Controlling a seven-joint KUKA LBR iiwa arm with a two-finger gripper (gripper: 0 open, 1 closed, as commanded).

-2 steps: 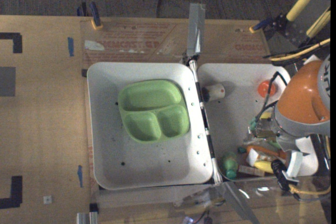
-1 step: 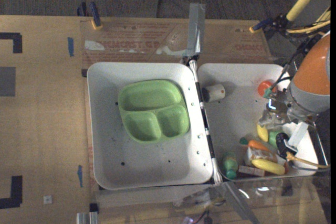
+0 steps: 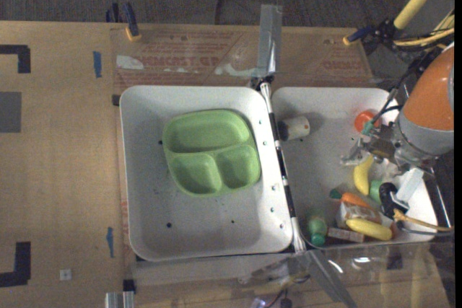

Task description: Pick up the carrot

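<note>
The pincer is seen above the carrot in the right bin; its state cannot be told.

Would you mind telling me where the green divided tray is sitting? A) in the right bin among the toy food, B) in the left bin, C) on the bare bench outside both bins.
B: the green divided tray lies inside the left bin, away from the toy food in the right bin.
</note>
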